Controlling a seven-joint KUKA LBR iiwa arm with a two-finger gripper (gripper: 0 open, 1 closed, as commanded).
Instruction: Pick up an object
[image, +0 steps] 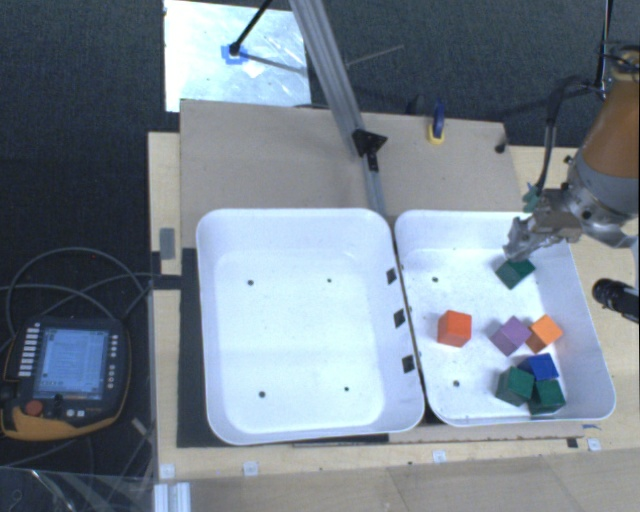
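End effector (521, 250) over right bin (580, 300), touching dark green block (515, 272); can't tell if closed

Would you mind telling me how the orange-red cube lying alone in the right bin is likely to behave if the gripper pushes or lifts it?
The orange-red cube looks rigid with flat faces, so it should probably slide rather than roll. It sits apart from the purple block, so fingers likely have room. It seems small and light, and may skid across the smooth right bin.

Robotics lab; teach pendant (65, 378), cabled floor, bench (300, 150) with white bins (215, 240)
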